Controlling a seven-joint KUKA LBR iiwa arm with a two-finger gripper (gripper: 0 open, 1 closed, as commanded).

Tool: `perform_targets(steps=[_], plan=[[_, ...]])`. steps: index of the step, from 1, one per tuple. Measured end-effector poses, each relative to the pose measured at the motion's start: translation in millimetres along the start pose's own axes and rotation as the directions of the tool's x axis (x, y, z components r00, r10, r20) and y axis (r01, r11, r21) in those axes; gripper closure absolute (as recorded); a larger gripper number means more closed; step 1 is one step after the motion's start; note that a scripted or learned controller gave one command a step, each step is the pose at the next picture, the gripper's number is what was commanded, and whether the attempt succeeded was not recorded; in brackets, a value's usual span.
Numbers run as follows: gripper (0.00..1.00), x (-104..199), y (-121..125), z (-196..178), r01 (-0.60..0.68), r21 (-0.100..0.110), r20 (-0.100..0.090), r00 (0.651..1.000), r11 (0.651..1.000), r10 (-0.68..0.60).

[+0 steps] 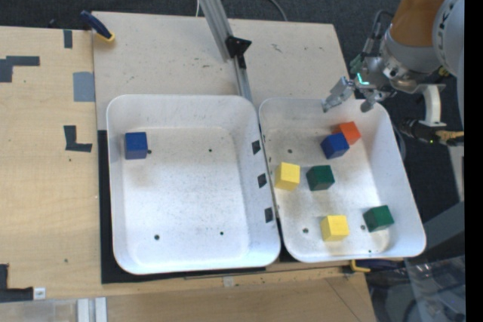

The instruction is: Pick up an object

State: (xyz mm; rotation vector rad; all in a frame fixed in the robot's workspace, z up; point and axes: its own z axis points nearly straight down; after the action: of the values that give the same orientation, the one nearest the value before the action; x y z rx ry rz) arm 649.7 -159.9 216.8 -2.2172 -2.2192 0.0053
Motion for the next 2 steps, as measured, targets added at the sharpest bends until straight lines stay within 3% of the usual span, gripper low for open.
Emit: perform_targets(steps=[1, 2], plan=[[0.00, 0, 1, -3, 0.001, -0.004, 0.002, 1.000, 1.000, -0.001], [0.00, 5, -9, 56, 0.001, 0.001, 0.000, 1.000, 1.000, -0.001]])
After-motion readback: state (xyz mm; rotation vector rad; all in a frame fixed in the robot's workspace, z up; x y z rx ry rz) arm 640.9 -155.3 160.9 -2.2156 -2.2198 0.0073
